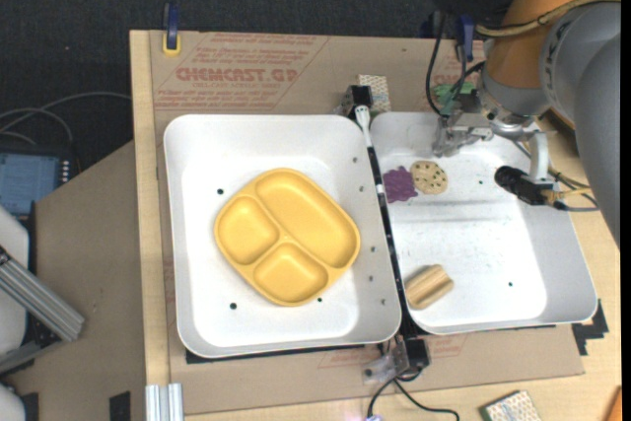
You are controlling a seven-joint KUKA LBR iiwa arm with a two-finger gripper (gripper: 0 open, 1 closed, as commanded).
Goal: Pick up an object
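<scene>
The table (246, 64) is a tan board printed with red lettering, set over dark carpet, with a blue clamp (173, 27) at its upper-left corner. Two white bins sit side by side: the left bin (197, 212) holds a yellow divided tray (286, 235), the right bin (513, 251) holds the loose items. The gripper (452, 138) hangs over the upper part of the right bin (whether it is apart or together I cannot tell). A round cookie (429, 176) lies just below and left of it, not between its tips. A purple piece (398, 183) sits beside the cookie, and a tan block (428, 285) lies well below, near the bin's lower edge.
</scene>
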